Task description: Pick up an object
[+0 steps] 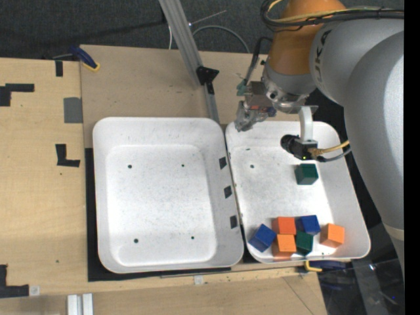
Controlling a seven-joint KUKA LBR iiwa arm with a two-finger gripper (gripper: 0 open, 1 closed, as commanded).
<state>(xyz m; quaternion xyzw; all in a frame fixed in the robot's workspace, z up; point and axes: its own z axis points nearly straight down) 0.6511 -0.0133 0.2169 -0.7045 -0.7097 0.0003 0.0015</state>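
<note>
the grey arm's pincer (246,120) hangs over the right shallow white bin's (262,176) far-left corner, grip unreadable, above the tan wooden worktop (39,195).

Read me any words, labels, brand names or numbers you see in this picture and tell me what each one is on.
"KU": part of dark lettering on the grey arm, cut off by the orange band; the rest can't be read.
No text on the white bins or the coloured blocks.
</note>
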